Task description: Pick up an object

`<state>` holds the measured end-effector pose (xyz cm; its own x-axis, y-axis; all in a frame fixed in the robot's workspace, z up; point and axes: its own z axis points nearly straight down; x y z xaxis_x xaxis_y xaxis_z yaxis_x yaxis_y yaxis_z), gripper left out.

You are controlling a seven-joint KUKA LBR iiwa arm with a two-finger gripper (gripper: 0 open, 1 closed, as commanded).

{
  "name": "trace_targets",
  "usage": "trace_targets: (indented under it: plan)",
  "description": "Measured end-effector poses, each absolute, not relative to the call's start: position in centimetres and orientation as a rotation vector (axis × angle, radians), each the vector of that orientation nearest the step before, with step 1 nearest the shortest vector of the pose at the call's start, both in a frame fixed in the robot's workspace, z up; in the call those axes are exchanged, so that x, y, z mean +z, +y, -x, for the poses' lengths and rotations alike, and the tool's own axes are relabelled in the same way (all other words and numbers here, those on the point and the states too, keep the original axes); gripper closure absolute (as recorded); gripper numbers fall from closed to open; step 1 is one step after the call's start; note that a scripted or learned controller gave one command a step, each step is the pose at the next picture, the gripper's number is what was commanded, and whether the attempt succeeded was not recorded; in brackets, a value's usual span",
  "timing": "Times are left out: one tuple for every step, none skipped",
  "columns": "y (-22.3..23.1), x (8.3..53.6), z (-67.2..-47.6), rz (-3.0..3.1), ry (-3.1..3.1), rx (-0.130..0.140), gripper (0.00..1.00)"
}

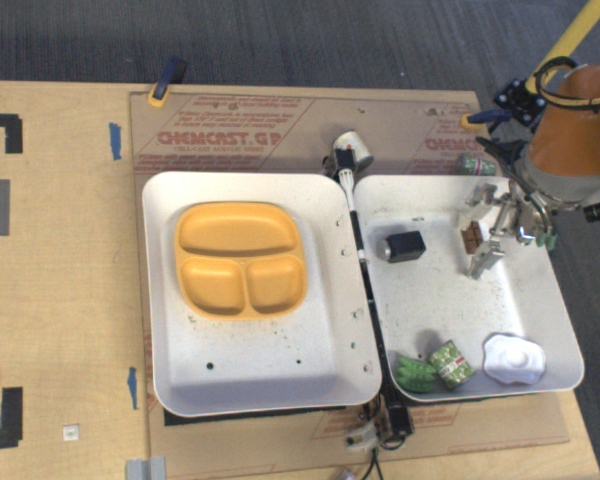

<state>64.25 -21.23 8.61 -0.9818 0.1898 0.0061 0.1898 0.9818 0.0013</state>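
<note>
We could read one marking: red print on the brown cardboard sheet [300, 133] under the two bins, which seemed to say "CHEMCAST GP" just above the left bin. Smaller red lines sat above that word, and more red print lay at the sheet's upper right corner, but these were too small and blurred for us to make out. The green packet [450, 362] in the right bin carried print we could not read.
</note>
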Motion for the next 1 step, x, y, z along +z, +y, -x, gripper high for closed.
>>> trace_targets:
  plan:
    - [-21.33, 8.54, -65.5, 0.251, -3.105, -0.002, 0.0]
